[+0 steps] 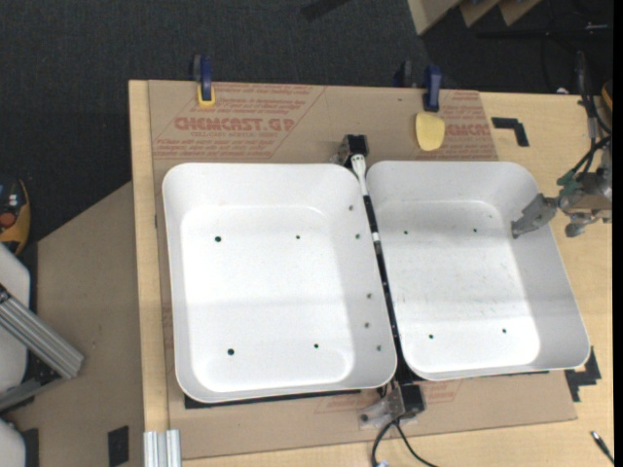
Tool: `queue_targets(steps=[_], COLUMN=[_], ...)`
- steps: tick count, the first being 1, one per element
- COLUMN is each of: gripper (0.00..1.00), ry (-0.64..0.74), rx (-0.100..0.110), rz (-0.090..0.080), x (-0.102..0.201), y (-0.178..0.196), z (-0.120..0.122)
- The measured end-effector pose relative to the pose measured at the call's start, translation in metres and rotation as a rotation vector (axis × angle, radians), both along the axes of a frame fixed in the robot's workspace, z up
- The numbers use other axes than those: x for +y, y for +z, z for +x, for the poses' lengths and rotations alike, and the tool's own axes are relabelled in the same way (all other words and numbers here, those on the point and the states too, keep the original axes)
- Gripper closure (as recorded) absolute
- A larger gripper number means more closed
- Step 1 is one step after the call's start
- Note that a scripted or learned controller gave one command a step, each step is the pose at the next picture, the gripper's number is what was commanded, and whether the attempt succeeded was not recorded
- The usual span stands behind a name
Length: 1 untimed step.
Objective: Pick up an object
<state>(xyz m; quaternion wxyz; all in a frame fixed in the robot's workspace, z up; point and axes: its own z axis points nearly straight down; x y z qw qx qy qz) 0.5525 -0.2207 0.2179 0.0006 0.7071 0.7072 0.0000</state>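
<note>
The end effector (553, 212) sits at the right rim of the right bin (576, 331), low over its far right corner. It is too small and cluttered at the edge of the view for us to tell whether it is spread or pressed together, and we see nothing pinched in it.

The one loose thing we can pick out as a candidate is a small yellow piece (429, 131). It lies on the tabletop (292, 115) just behind the right bin's back rim and just below a blue clamp (431, 86). That puts it well apart from the end effector, to its left in the view and farther back, outside both bins.

The main risk, as we judge it, is a grasp that closes on nothing, since a descent here would meet only the white floor. Coming down this near the wall could also catch the rim and shove the right bin against the left bin (173, 202). Reaching for the yellow piece would mean crossing the rim close to the clamp.
</note>
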Motion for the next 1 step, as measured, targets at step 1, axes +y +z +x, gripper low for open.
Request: queue_targets(steps=[1], gripper=[1.00], ry=[0.000], rx=[-0.003], rz=[-0.001], x=[-0.0002], y=[0.0109], z=[0.0007])
